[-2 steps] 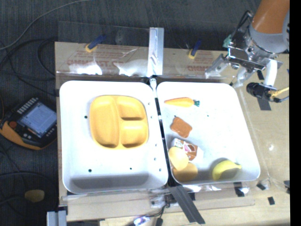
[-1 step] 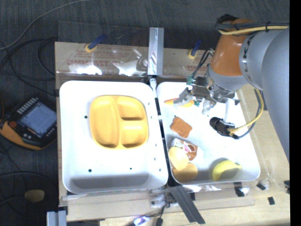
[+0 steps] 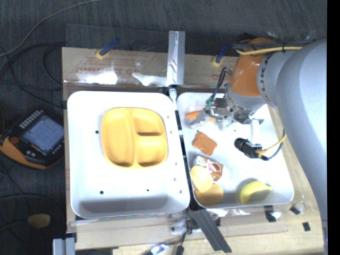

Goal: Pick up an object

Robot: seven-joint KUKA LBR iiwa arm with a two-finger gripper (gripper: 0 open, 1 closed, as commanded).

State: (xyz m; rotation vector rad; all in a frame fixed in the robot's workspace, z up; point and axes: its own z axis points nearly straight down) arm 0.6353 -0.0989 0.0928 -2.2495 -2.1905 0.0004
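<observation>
From above, the arm [image 3: 297, 84] reached in from the right over the right bin [image 3: 281, 169], its gripper [image 3: 204, 116] low near the bin's far left corner. Whether it was open or shut could not be told. An orange piece [image 3: 194, 114] lay right at its tip, contact unclear. A brown cracker-like square [image 3: 204, 142] lay just below; a red-and-white packet [image 3: 212, 167], pale yellow round pieces [image 3: 204, 185] and a yellow-green object [image 3: 253, 190] sat nearer the front. The left bin [image 3: 85, 195] held a yellow divided tray [image 3: 135, 137]
</observation>
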